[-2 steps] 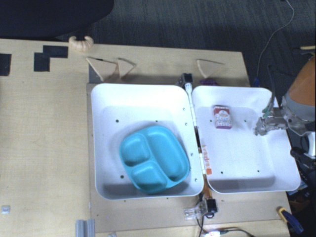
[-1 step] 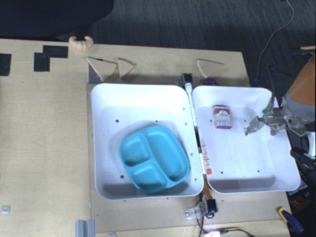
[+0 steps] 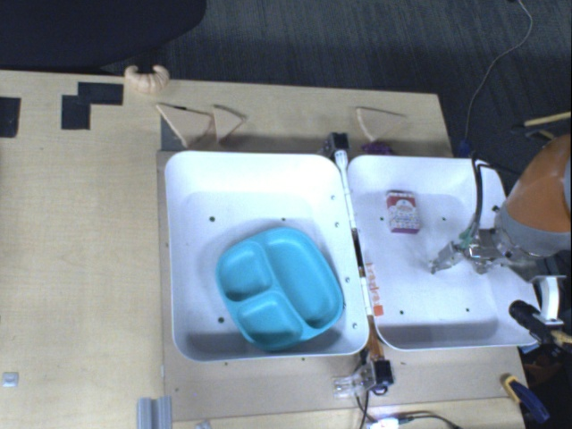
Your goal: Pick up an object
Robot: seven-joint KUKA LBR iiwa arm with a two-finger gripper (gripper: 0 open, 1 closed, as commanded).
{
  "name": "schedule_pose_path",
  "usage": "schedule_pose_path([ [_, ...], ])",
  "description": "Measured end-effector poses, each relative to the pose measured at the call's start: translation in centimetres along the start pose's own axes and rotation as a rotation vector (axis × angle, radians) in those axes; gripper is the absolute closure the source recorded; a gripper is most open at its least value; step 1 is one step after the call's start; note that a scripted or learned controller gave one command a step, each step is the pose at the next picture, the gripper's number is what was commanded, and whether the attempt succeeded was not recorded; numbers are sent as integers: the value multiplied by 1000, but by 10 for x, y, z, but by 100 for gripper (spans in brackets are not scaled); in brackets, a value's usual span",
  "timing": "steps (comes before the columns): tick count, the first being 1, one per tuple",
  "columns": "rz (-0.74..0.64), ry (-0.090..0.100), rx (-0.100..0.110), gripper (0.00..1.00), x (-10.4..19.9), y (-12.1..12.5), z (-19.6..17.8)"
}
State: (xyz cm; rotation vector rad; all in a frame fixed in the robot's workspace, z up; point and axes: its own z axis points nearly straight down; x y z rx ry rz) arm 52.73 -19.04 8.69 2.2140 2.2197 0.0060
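Camera view shows the bench from above, with two shallow white bins set side by side. The left bin [image 3: 188,239] holds a blue divided plate [image 3: 280,286], lying flat toward the six o'clock wall and touching nothing else. In the right bin [image 3: 429,315], a small red and white packet [image 3: 404,212] lies flat near the twelve o'clock wall.

The arm [image 3: 541,199] enters at three o'clock, and the gripper [image 3: 451,256] is seen low over the right bin's floor, near the middle. Its fingers [image 3: 440,264] appear spread to a modest gap, with nothing caught between them. The packet lies at roughly eleven o'clock from the fingertips, near but clearly apart.

The step in hand is judged to be the approach: nothing is grasped yet, so the pick is at its start. If the packet is taken as the target, a shift toward eleven o'clock is called for, then a descent with the fingers straddling the packet's narrow sides before closing. Because the packet is flat and thin, a closure made too high is likely to miss it or merely push it along the floor.
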Motion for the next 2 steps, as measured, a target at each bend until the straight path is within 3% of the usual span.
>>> schedule_pose_path([
  [1, -3, -2, -6, 100, 0, 2, -12],
  [2, -3, 1, 3, 100, -16, 31, -27],
])
